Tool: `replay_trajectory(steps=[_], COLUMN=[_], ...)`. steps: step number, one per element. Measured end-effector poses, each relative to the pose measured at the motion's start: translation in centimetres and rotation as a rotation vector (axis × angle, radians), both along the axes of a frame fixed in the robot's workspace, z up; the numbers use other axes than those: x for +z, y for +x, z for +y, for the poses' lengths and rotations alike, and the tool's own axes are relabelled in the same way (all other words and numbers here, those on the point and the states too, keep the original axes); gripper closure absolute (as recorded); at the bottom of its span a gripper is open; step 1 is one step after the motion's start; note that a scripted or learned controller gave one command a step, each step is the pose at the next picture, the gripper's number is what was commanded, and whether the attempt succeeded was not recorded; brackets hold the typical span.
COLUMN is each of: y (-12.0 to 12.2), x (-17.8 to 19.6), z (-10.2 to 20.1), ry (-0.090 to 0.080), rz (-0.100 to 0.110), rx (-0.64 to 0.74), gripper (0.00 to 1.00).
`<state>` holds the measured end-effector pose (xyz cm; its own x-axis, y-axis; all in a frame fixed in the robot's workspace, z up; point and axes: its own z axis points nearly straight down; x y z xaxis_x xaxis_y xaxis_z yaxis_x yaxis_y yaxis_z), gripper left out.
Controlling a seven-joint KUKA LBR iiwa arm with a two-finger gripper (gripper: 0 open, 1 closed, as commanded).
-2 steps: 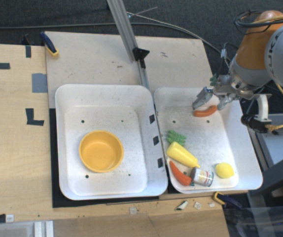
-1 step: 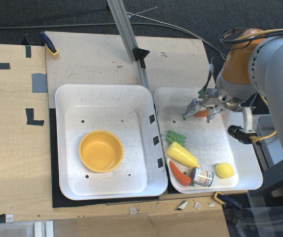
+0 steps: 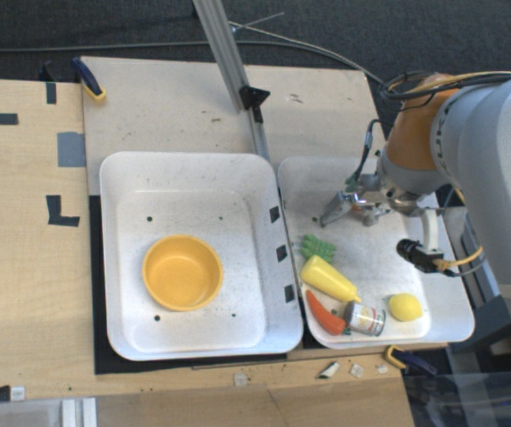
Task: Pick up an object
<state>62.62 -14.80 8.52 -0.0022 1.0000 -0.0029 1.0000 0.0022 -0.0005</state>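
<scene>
The gripper (image 3: 331, 213) is hanging over the upper part of the right bin (image 3: 442, 327), fingers together and gripping nothing. Lower in that bin are lying a yellow bottle (image 3: 328, 278), a carrot (image 3: 325, 313), a small jar (image 3: 365, 318) and a lemon (image 3: 405, 307). A yellow bowl (image 3: 182, 272) is sitting in the left bin (image 3: 193, 172).
</scene>
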Motion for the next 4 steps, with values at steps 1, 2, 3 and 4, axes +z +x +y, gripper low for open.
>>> replay_trajectory(steps=[1, 2, 3, 4], y=[0.1, 0.1, 0.7, 0.6], x=[1.4, 7.8, 12.6, 12.0], z=[0.0, 0.1, 0.8, 0.8], ry=[-0.001, 0.004, 0.004, 0.002], rz=[-0.003, -0.003, -0.004, 0.001], rx=[0.0, 0.0, 0.0, -0.001], gripper=[1.0, 1.0, 1.0, 1.0])
